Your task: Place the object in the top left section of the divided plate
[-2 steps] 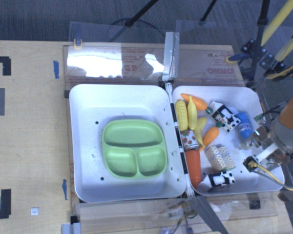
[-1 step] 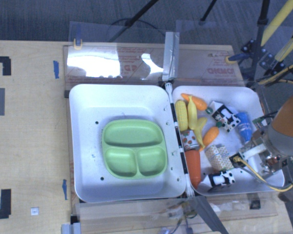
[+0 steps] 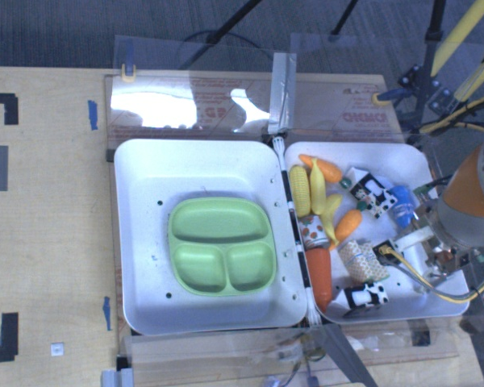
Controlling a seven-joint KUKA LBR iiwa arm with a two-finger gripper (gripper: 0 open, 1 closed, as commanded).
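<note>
Divided plate point(image 3: 221, 244) (green) in left bin point(image 3: 137, 176)

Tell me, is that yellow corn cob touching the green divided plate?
Apart. The camera view shows the yellow corn cob lying in the right white bin, while the green divided plate sits in the left white bin, with the bin walls between them.

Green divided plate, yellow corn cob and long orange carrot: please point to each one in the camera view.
Green divided plate point(image 3: 220, 216): camera view, ridge below its long top section.
Yellow corn cob point(image 3: 299, 190): camera view, middle of the cob.
Long orange carrot point(image 3: 320, 276): camera view, middle of its body.
</note>
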